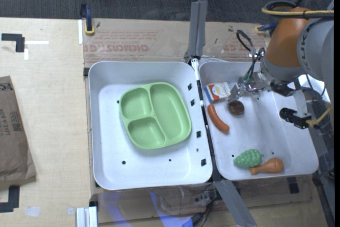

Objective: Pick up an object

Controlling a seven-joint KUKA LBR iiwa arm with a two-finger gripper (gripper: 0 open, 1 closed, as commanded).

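The gripper (237, 94) is seen low in the far part of the right bin (297, 154), just above a brown ball (236, 108) and beside a carton (218, 92) — whether anything is pinched cannot be told. A sausage (218, 118) lies left of the ball; a green piece (248, 158) and a drumstick (268, 166) lie near the front edge — a green tray (155, 115) sits in the left bin (106, 167).

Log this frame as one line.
arm: over right bin | gripper: above brown ball, beside carton | grasp: none seen | also: sausage, green toy, drumstick | left bin: green tray
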